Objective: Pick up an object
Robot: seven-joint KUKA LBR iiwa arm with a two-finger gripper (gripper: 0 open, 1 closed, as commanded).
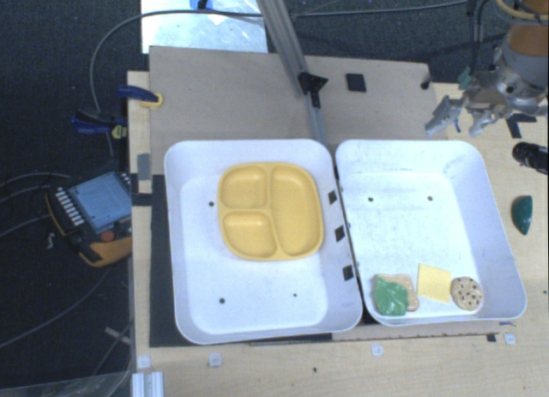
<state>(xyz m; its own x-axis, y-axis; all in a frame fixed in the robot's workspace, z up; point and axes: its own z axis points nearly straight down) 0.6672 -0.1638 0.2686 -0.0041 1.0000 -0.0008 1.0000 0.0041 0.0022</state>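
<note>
bench (386,87), left bin (257,301), right bin (412,181)

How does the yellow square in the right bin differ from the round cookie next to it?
The yellow square is flat, plain and four-cornered; the cookie is round, tan and speckled with dark dots. The square looks larger and lies nearer the green item; the cookie sits closer to the bin's corner. Both lie flat along the right bin's near edge.

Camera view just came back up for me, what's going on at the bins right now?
The arm's gripper hangs above the far edge of the right bin, with nothing between its fingers. Three small items sit along that bin's near edge: a green piece, a yellow square and a round cookie. The left bin holds a yellow divided plate. No pick has happened yet.
</note>
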